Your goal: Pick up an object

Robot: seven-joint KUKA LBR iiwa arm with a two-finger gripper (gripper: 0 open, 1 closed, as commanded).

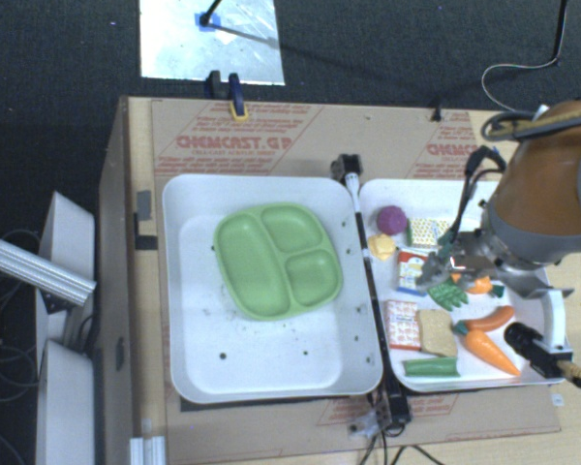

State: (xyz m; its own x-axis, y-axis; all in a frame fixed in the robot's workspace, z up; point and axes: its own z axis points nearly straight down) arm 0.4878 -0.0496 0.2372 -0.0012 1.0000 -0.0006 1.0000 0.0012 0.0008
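Camera view shows you the right bin [559, 380] crowded with toy food: a purple ball [391, 220], carrots [488, 347], a cracker [435, 330] and a green leafy piece [448, 294]. Your jaws [436, 271] hang just above that leafy piece, but you cannot tell how they stand. This looks like the descent; next, settle onto one item. The green divided plate [277, 260] sits in the left bin [203, 356].

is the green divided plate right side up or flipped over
Right side up: the green divided plate lies flat in the left bin, its three hollow compartments facing up.
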